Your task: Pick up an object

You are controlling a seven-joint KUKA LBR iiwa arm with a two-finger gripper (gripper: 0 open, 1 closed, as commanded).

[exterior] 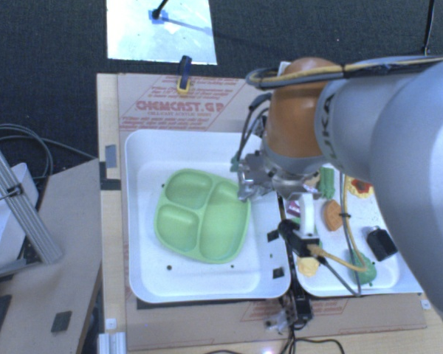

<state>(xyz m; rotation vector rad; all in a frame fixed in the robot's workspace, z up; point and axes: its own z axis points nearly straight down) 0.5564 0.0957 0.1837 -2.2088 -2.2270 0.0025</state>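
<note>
Pale green, a divided plate (203,216) lies in the left bin (144,271). The gripper (249,186) hangs over the plate's three o'clock edge; whether it is wide or narrow cannot be told. Nothing looks lifted yet. Toy food (331,214) crowds the right bin (384,282), at three o'clock.

We see a pale green divided plate (203,216) in a white bin (144,198), a grey arm (399,146) with an orange band (299,109), and a black block (380,243).
</note>
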